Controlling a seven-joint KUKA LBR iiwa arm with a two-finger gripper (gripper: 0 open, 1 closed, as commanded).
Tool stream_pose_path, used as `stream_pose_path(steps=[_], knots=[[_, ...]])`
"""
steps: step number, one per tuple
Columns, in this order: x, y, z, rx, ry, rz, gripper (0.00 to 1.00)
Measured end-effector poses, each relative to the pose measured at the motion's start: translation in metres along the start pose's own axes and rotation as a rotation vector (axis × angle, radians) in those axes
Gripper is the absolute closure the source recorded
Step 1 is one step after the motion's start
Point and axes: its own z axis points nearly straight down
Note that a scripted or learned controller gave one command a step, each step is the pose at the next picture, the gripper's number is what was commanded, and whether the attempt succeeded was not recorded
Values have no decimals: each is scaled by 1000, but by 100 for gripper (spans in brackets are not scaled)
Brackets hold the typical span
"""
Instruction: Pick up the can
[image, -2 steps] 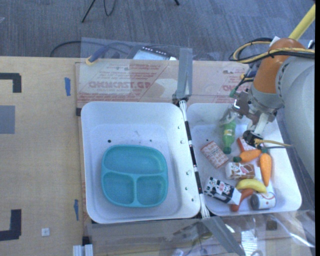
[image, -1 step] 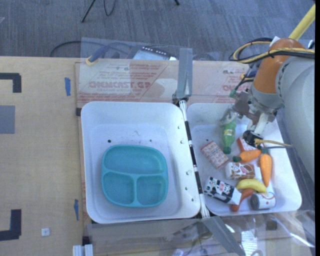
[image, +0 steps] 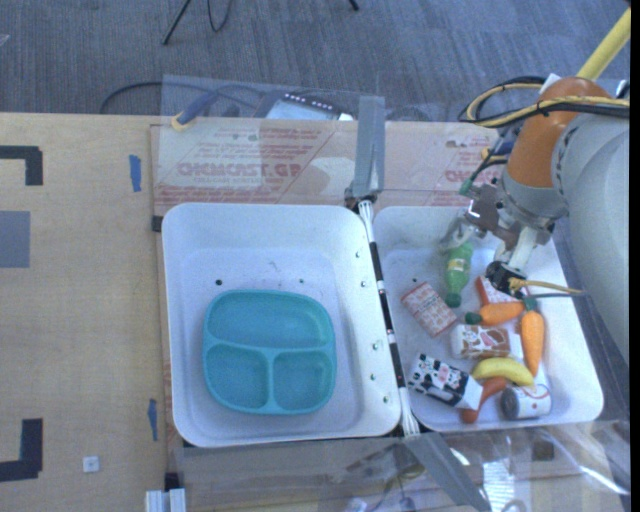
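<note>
Grey carpet floor (image: 300, 40) beyond a pale wooden bench (image: 80, 330) marked with blue tape (image: 134, 172).

The two bins (image: 190, 240) are moulded in smooth white plastic with a faint sheen. A matt turquoise plastic tray (image: 268, 350) is seen in the left one. The counter (image: 80, 330) is finished in pale, matt wood grain. A small can (image: 523, 402) is seen with a dull metal end, and the banana (image: 503, 371) and carrots (image: 533, 337) look glossy plastic.
</note>
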Motion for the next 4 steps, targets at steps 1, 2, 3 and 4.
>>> stream_pose_path(steps=[1,2,3,4], knots=[[-19,8,1,17,-1,190,0],[-17,11,-7,-2,1,188,100],[56,-59,-94,-8,0,252,100],[55,-59,-94,-8,0,252,0]])
